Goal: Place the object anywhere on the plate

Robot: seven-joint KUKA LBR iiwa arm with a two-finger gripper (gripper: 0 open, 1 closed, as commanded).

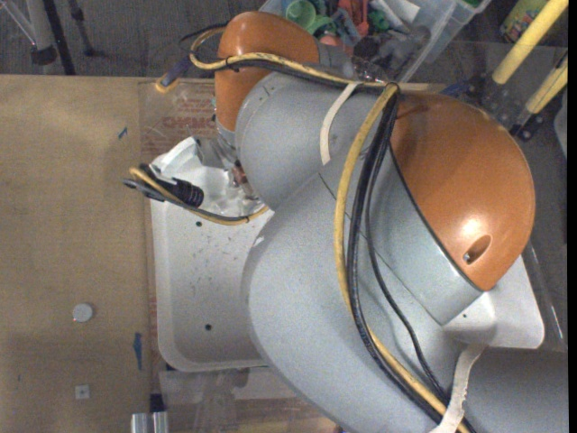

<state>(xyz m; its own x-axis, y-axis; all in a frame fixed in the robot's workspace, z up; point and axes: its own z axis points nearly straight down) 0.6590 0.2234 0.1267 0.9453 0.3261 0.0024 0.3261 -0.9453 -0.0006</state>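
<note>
My grey arm with its orange band point(261, 39) fills the middle and right of the camera view and covers most of both bins. The wrist points down into the far end of the left white bin point(194, 287). My gripper point(225, 165) is mostly hidden under the wrist, low over that bin's far corner. A small reddish patch point(240, 179) shows beside it, but I cannot tell what it is. The bin floor that I see is bare white with dark specks.
Black and yellow cables point(171, 189) hang over the bin's far-left rim. The brown bench top point(72, 197) lies to the left, with a small grey disc point(82, 312) on it. A clear box of colourful toys point(379, 7) stands behind the bench.
</note>
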